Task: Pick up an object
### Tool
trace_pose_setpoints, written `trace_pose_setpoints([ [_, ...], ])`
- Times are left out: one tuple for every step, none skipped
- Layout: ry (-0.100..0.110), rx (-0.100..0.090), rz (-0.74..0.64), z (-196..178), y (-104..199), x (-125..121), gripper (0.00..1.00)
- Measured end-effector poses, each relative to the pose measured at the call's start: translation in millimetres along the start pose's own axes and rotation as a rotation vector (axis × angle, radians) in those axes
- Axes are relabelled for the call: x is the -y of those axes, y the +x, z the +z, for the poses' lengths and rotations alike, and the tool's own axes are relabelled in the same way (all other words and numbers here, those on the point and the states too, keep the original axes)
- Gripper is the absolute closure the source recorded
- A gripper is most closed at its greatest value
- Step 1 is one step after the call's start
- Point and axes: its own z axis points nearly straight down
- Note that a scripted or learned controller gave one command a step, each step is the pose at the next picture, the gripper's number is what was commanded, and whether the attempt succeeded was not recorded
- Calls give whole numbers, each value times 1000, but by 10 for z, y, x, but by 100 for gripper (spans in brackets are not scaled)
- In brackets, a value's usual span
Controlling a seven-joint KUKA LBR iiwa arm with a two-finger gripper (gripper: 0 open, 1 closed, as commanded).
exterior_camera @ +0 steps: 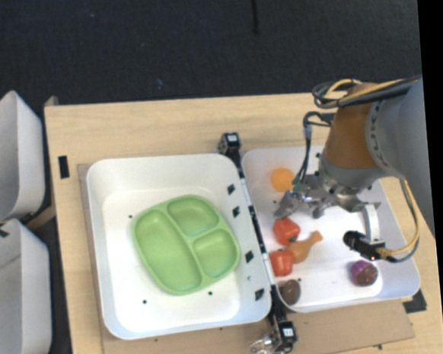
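The arm is bent low over the right bin (397, 277), and its tool (304, 202) is hung above a red pepper (286, 229). Whether the tool is clenched cannot be told. An orange ball (283, 179) and a toy drumstick (306, 245) are seen close by.

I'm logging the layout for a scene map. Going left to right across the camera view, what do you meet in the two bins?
Green divided plate in the left bin → red pepper-like piece → gripper → purple round object near the right bin's right side.

Small food toys (287, 229) (six) in right bin (397, 277)
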Motion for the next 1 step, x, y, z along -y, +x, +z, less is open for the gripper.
trace_pose_setpoints([
  [-3, -1, 5, -123, -8, -14, 100],
])
